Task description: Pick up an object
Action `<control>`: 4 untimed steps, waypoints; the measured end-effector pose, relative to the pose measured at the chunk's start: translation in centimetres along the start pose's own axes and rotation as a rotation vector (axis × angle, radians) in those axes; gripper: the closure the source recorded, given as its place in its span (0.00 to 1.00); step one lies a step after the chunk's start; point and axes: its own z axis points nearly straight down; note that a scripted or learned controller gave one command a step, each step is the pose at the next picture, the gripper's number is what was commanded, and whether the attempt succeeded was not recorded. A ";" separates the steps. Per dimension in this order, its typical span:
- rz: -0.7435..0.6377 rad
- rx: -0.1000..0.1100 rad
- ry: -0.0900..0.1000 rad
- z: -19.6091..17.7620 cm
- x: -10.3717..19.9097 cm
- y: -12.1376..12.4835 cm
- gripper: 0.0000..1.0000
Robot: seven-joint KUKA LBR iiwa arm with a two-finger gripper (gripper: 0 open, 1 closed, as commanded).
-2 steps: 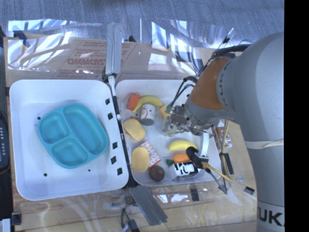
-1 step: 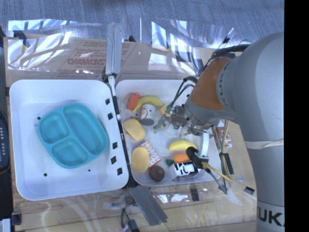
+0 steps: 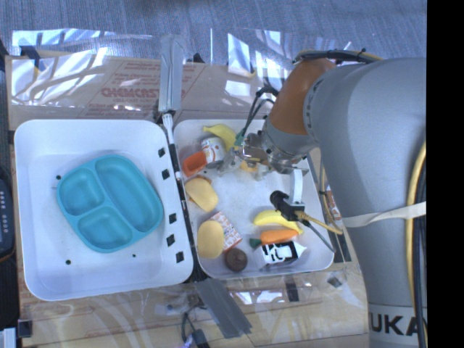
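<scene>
Arm: nearest the lens, reaching over right bin.
Gripper: lowered at far edge; opening cannot be told.
Can: just beside gripper.
Progress: nothing seen lifted; pick left.

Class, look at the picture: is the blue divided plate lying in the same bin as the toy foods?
No, the blue divided plate lies in the left bin, while the toy foods such as the banana lie in the right bin.
</scene>
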 end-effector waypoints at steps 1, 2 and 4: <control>-0.038 -0.005 -0.001 -1.1 -2.6 0.7 0.00; 0.104 0.009 -0.002 0.0 -3.3 4.1 0.00; -0.136 -0.007 -0.001 -10.8 -1.0 -0.8 1.00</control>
